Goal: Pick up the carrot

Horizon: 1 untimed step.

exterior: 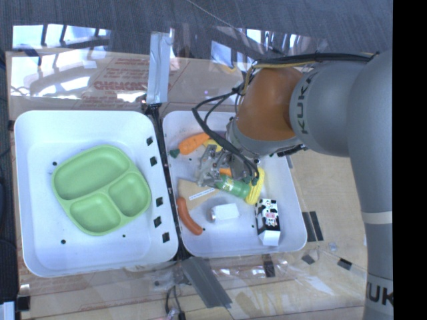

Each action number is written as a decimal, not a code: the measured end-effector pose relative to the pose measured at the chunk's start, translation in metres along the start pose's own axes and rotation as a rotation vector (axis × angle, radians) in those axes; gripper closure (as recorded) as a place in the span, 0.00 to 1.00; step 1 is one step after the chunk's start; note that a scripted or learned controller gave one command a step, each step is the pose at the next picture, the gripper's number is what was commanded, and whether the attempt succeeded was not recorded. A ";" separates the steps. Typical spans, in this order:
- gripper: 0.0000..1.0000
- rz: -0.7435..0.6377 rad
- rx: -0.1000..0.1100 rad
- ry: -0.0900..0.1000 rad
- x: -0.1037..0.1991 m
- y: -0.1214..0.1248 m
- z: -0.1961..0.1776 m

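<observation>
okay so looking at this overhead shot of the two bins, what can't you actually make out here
- Hand: the wrist above covers part of it, so its fingers are too cluttered to read.
- Carrot: its right end runs under the arm.
- Corn: its upper part is hidden by the hand.
- Green bottle: partly overlapped by the hand; label too small to read.
- Milk carton: print too small to read.

Divided plate [100, 189] in left bin [40, 245], carrot [193, 143] and sausage [188, 217] in right bin [293, 235]
</observation>
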State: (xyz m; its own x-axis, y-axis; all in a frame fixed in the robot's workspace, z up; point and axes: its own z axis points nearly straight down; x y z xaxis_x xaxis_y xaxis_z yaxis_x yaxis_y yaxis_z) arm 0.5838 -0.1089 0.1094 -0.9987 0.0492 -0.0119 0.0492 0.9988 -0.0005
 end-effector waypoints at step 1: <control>1.00 0.076 0.001 -0.002 0.014 0.007 -0.141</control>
State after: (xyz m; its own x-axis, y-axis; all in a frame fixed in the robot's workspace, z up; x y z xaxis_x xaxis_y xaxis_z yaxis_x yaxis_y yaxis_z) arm 0.5685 -0.1008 0.2504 -0.9921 0.1249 -0.0142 0.1249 0.9922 -0.0010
